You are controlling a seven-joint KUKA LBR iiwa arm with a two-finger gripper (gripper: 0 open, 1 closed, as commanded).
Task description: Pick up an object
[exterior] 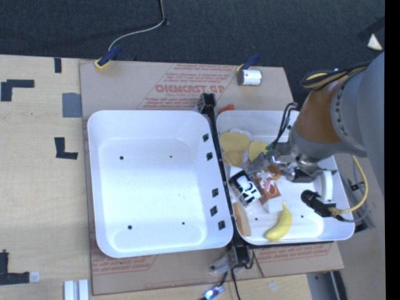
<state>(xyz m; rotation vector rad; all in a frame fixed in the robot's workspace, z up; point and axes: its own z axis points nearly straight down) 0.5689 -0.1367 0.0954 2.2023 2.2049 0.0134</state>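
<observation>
The right bin point(325, 230) holds several small objects: a yellow banana point(279, 224) near the front, a black-and-white box point(244, 188), an orange-and-white packet point(269, 187), two pale yellow round pieces point(236, 144) at the back left, and a brown stick-like item point(242, 217) along the left wall. My gripper point(265, 162) hangs low inside this bin, just above the packet and beside the yellow pieces. The arm's grey body and orange band point(315, 114) reach in from the right and hide the bin's back right part.
The left bin point(109, 130) stands next to the right one, divided by a black clip strip point(215, 167). Both rest on a cardboard sheet point(181, 83). A small white cylinder point(251, 77) lies behind the right bin. Cables run along the arm's right side.
</observation>
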